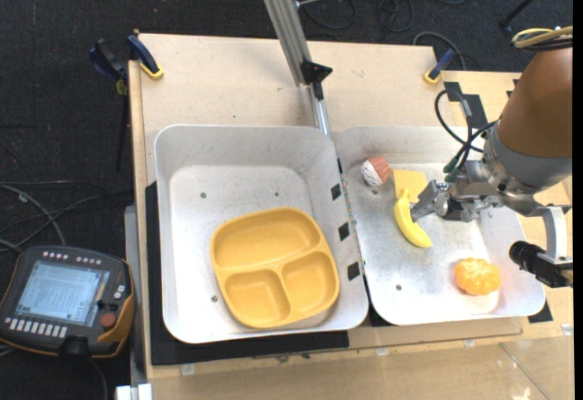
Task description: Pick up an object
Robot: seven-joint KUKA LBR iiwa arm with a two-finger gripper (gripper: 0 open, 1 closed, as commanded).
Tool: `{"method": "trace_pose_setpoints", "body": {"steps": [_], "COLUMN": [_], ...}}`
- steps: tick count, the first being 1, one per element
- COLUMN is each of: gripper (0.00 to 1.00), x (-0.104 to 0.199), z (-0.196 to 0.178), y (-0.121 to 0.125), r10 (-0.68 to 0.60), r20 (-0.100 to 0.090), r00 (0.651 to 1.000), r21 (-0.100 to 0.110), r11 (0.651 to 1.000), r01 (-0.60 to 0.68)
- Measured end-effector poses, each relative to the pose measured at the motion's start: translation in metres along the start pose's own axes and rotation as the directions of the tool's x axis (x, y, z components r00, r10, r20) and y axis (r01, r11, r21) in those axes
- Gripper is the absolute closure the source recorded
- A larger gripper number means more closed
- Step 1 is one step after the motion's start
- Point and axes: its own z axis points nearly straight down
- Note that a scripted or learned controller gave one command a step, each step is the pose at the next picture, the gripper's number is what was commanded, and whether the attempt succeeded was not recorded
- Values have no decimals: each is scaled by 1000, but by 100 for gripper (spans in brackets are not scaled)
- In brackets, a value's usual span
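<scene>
- Since the task leaves the choice open, you should treat the banana (410, 220) as the likeliest target: it lies just beside the gripper (435, 201), on the side toward the left bin (182, 161).
- You will find the banana in the right bin (510, 298), its long axis running from the bin's far side down toward the near edge, slightly slanted. The gripper sits by its upper half, so the coming move looks like a short shift across that axis.
- You cannot tell from this slanted view whether the gripper is released or clenched; nothing visibly sits in it.
- Relative to the banana, a yellow block (412, 181) touches or sits just behind its upper end, and a small red and white ball (375, 172) lies beyond that, toward the bin's far corner. An orange (477, 277) rests nearer the camera, well apart from the banana.
- You see the banana as bright yellow, curved and smooth, probably a toy; its rounded skin may slip if it is gripped off centre.
- Across from the banana, the left bin holds a yellow divided plate (273, 266).
</scene>
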Motion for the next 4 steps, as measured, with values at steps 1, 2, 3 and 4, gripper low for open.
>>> {"method": "trace_pose_setpoints", "body": {"steps": [1,2,3,4], "gripper": [0,0,0,0], "x": [0,3,7,7], "z": [0,60,121,138], "y": [0,7,0,0], "r10": [1,1,2,2], "r20": [0,0,-1,0], "r00": [1000,1000,1000,1000], "r21": [0,5,7,0], "r11": [1000,1000,1000,1000], "r01": [-1,-1,-2,-2]}}
